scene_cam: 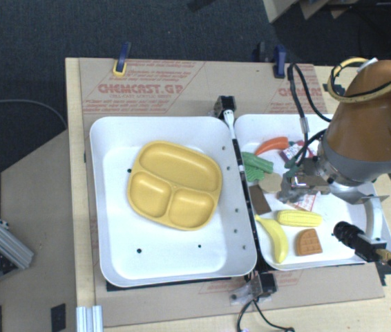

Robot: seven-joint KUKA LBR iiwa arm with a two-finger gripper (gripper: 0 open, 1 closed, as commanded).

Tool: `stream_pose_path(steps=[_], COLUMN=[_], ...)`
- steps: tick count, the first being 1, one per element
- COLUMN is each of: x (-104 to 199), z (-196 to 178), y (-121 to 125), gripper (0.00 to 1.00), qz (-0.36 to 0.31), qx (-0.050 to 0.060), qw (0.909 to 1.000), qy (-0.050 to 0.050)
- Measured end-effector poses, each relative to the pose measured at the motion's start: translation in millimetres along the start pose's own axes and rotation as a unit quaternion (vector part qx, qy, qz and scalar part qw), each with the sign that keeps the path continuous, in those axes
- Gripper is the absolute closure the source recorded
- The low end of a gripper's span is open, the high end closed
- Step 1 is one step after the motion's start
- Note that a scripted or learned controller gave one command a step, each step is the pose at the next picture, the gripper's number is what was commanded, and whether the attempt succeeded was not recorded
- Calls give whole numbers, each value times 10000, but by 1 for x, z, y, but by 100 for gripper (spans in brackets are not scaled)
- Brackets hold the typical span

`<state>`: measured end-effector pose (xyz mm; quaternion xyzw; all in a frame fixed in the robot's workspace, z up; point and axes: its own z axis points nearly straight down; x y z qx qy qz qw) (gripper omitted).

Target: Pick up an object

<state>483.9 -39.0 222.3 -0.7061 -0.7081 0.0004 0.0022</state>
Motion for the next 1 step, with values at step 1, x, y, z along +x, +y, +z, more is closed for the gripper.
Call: stream_pose_path(steps=[1], x=[7], z=[-12], y=[2], gripper=[100], qz=[5], qx=[-34], qw=[10000], qy=[-12])
